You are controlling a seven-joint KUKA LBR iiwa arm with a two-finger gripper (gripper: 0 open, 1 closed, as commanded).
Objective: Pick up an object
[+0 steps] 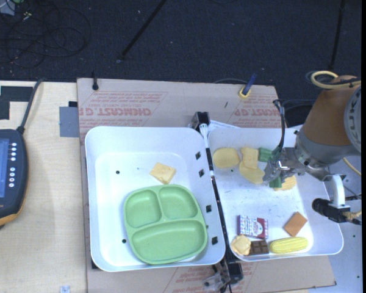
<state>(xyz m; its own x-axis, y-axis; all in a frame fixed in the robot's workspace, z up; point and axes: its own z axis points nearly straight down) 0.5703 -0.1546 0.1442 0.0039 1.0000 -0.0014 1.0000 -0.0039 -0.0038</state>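
A: Nearest, in the right bin [332, 240]?
B: Corn cob [288, 245], red-and-white carton [252, 226], orange block [295, 223].
A: Left bin [104, 163]?
B: Green divided plate [165, 223], yellow wedge [163, 173].
A: Farther back?
B: Gripper [276, 177] low among yellow pieces [252, 165]; jaws impossible to tell.

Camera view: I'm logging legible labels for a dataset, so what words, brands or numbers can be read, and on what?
Brown cardboard sheet under the white bins: red repeated print, upside down, too blurred to quote reliably.
Small red and white carton in the right white bin: print too small to read.
Grey handheld pendant with blue screen: nothing legible.
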